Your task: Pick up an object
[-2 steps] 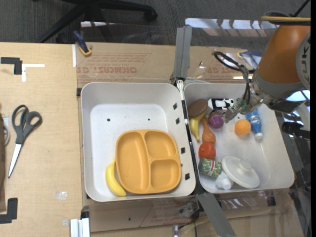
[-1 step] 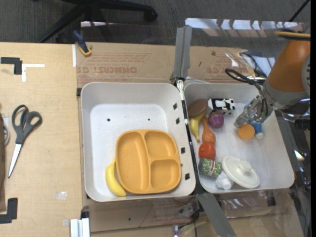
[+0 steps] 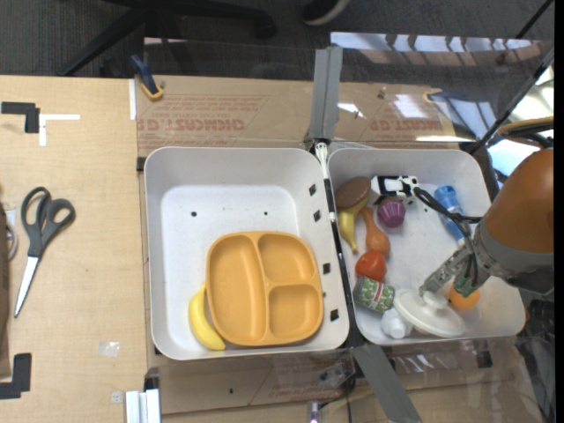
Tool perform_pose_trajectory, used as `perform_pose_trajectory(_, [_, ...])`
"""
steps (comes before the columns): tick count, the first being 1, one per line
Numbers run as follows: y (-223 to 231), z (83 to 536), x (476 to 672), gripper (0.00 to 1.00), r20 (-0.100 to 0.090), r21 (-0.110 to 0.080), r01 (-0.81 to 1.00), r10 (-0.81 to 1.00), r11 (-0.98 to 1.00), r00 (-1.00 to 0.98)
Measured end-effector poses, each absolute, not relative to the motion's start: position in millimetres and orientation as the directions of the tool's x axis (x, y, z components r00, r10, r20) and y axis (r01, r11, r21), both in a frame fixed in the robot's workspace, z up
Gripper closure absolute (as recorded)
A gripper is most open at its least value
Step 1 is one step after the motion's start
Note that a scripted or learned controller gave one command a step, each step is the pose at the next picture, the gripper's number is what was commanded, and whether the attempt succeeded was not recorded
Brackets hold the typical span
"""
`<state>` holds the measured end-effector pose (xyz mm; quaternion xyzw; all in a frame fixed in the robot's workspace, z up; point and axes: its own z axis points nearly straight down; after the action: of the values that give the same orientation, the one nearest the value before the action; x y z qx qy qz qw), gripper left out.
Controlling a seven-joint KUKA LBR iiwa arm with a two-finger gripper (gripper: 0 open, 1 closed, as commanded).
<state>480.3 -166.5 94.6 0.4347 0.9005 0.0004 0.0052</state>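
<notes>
You see gripper (image 3: 451,282) low in right bin (image 3: 480,176), touching orange ball (image 3: 464,299), beside white lid (image 3: 426,315). Jaws: can't tell.

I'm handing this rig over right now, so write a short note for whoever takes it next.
Gripper: low in the right bin, by an orange ball and a white disc; grip unclear.
Right bin also holds a purple toy, a blue item and a green can.
Left bin: yellow divided plate, banana.
Done: nothing visibly lifted.
Left: grasp one item, raise it.
</notes>
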Motion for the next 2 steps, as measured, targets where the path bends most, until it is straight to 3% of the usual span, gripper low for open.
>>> perform_pose_trajectory(1, [-98, 92, 494.5, 1.00, -0.003, 0.003, 0.910, 0.910, 0.414, -0.414])
perform_pose_trajectory(2, [-102, 281, 532.0, 1.00, -0.003, 0.000, 0.847, 0.847, 0.532, -0.532])
